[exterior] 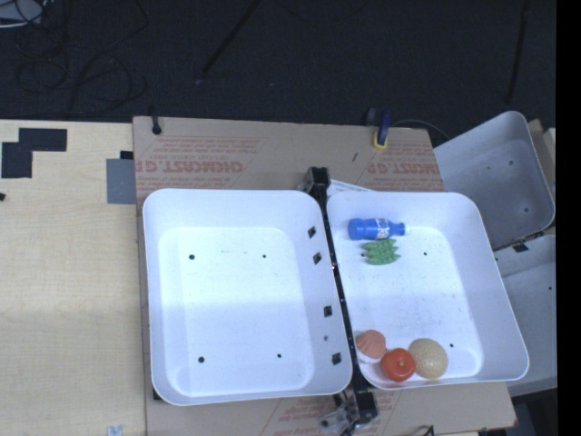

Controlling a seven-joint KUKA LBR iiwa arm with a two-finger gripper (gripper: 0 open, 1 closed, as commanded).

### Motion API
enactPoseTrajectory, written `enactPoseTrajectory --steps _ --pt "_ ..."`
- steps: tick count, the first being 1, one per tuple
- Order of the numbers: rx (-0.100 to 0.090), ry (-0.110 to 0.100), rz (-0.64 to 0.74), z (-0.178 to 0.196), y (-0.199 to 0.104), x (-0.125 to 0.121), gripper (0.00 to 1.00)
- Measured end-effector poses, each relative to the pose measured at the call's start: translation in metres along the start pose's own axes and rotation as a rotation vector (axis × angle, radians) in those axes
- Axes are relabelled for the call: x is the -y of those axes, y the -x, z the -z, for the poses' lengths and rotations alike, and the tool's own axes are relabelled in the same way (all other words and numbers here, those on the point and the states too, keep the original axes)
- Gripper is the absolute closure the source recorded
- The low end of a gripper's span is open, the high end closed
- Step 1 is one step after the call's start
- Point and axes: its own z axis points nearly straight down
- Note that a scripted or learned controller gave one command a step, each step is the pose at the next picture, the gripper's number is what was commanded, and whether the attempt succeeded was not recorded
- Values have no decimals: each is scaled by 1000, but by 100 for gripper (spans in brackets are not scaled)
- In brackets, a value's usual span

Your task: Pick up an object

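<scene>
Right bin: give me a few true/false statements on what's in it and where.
1. The blue bottle lies on its side near the far wall of the right bin. True.
2. The green item sits in the left bin. False: it lies in the right bin, just below the bottle.
3. The red ball rests in the near corner between a pink item and a tan ball. True.
4. The bottle stands upright. False: it lies flat.
</scene>
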Motion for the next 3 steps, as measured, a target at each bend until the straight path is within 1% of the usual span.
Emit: enactPoseTrajectory --steps 1,2,3 --pt "-1 -1 0 -1 0 0 0" --pt "0 -2 6 9 0 -1 100" --pt "-1 -3 6 9 0 -1 0"
